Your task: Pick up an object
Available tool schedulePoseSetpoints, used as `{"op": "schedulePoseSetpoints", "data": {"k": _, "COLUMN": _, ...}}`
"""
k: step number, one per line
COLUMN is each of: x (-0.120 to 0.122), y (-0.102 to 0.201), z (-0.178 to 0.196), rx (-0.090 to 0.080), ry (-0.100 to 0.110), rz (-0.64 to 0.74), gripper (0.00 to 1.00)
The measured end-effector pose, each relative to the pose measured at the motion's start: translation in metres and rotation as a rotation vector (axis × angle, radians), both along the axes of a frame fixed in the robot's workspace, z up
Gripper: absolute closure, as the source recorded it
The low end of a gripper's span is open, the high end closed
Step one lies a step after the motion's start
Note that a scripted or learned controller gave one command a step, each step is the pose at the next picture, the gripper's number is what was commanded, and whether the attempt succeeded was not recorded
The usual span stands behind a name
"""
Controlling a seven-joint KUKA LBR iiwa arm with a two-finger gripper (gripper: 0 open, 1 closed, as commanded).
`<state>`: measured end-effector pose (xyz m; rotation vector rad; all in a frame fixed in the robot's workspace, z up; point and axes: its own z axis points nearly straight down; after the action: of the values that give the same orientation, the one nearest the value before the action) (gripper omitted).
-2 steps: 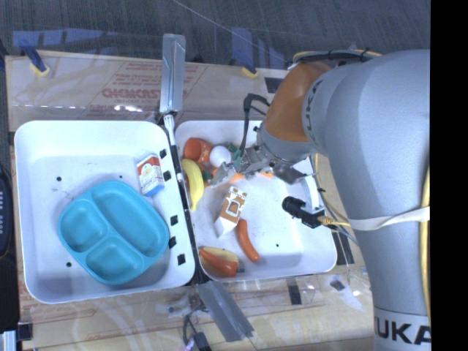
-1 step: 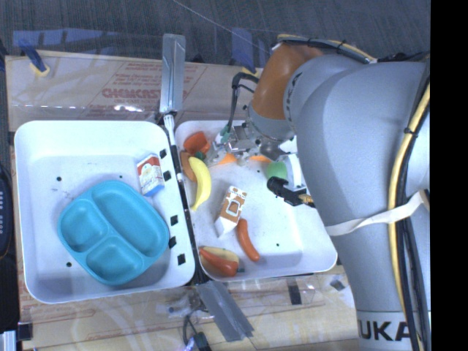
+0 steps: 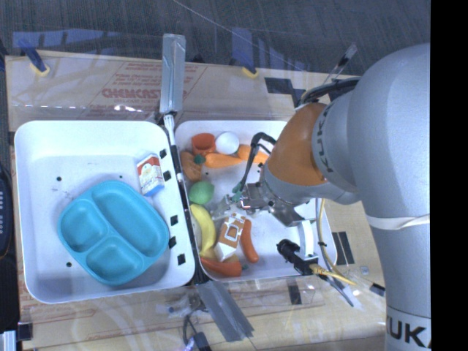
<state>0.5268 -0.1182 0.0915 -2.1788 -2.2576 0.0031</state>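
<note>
Camera view, which obj is it after?
— Prob. the small carton (image 3: pixel 229 234) in the right bin (image 3: pixel 330 234), just below the gripper (image 3: pixel 245 198). Banana (image 3: pixel 205 225) is touching the carton's side away from the gripper, sausage (image 3: pixel 250 241) is tight against its other side.
— Holding anything yet?
— Can't tell. The wrist hides how wide the gripper stands and whether it has hold of anything.
— Tips?
— Centre over the carton, come straight down, close across its narrow faces. Keep clear of both neighbours and lift slow.
</note>
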Motion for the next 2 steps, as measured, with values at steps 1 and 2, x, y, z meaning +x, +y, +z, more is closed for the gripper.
{"op": "schedulePoseSetpoints", "data": {"k": 1, "x": 0.0010, "y": 0.0012, "z": 0.0098, "rx": 0.001, "ry": 0.000, "rz": 0.006, "gripper": 1.00}}
{"op": "schedulePoseSetpoints", "data": {"k": 2, "x": 0.0009, "y": 0.0012, "z": 0.0096, "rx": 0.001, "ry": 0.001, "rz": 0.007, "gripper": 0.00}}
